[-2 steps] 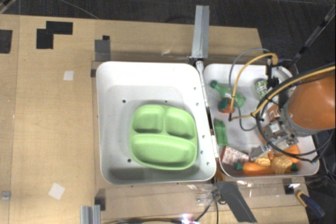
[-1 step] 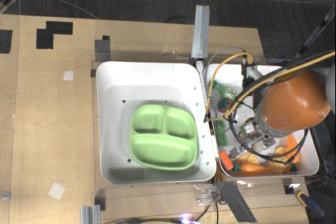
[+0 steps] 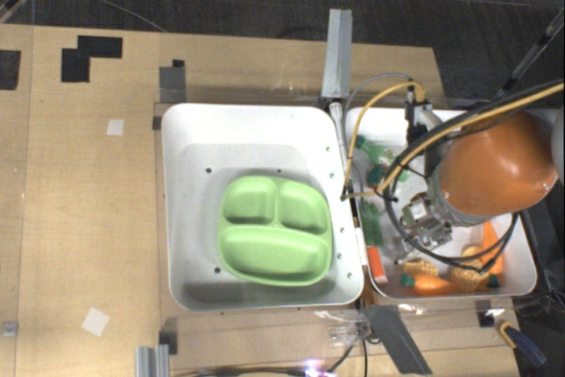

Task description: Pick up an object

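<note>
Robot gripper (image 3: pixel 422 229) lowered into right-hand white bin (image 3: pixel 523 271) among small orange and green objects (image 3: pixel 441 280), finger state impossible to tell; green divided tray (image 3: pixel 275 229) in left bin (image 3: pixel 190 190).

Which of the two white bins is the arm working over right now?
The right-hand bin, the one cluttered with small orange and green items. The left bin holds just a green divided tray.

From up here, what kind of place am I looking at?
Probably a robotics lab's grasping test bench: a cabled robot arm reaches over two white bins on a wooden bench, one holding a green divided tray, the other small toys.
</note>
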{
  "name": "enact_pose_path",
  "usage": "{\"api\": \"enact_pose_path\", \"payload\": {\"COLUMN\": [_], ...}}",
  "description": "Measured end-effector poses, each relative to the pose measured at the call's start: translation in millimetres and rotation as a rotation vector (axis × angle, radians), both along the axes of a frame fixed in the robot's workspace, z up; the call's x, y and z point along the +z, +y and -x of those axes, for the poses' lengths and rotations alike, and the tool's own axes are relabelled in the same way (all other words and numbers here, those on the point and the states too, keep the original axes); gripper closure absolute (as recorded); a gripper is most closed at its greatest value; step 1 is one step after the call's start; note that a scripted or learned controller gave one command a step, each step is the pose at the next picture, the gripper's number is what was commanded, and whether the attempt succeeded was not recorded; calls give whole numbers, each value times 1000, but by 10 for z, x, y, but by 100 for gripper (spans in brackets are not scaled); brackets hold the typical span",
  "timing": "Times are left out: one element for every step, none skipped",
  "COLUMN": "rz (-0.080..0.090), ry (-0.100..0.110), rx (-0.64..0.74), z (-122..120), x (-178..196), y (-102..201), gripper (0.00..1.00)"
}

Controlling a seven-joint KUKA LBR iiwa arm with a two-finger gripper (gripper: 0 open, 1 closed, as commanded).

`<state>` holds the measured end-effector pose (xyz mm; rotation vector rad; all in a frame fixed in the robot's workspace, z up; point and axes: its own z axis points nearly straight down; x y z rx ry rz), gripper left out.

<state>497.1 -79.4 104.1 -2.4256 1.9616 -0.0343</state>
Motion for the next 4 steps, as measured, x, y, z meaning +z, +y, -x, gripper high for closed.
{"api": "enact_pose_path", "payload": {"rz": [4,3,4,5], "ry": [17,27,24,20], "rx": [-15,276,276,298], "z": [-460,-1286,-1292,-648], "x": [1043,231,245,-121], "y": [-251,-505,-506,-862], "gripper": [100,100,0,0]}}
